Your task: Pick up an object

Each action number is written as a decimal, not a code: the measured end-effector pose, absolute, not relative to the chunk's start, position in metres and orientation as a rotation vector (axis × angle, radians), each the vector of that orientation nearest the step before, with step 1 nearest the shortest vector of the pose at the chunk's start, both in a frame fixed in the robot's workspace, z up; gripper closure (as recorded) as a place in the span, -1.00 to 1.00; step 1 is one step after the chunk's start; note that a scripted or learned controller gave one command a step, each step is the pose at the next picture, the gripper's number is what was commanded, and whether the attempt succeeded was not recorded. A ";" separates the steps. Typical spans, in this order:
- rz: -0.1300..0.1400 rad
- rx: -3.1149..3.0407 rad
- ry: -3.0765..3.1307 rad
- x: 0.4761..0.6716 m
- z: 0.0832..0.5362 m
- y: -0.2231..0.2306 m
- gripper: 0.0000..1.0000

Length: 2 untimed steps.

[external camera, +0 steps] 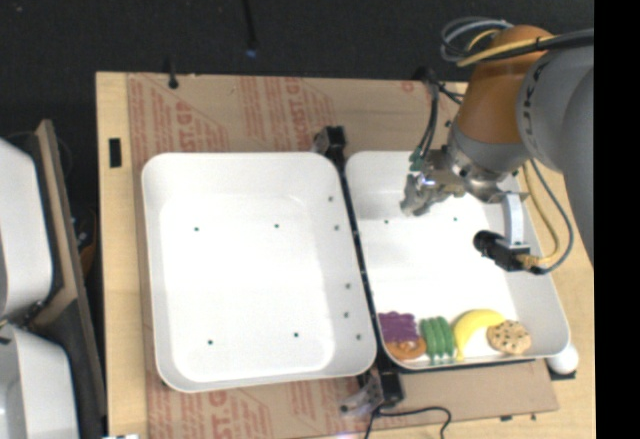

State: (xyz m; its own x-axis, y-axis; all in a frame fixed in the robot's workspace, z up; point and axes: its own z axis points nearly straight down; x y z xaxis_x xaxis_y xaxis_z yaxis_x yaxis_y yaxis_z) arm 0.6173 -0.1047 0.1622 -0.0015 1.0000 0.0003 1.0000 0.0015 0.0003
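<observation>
The grey 2-finger end effector (418, 199) hangs over the shallow white right bin (420, 257); whether it is clenched or released, I cannot tell.

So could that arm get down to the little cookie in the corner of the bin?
Probably yes. The cookie lies uncovered at the near edge of the right bin, beside the yellow piece, and the gripper hangs over the same bin with open floor between.
</observation>
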 end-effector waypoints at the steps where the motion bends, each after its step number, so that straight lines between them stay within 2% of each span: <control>1: 0.000 2.222 2.220 0.617 0.162 -0.106 -1.00; 2: -0.006 2.226 2.224 0.562 0.098 -0.097 -1.00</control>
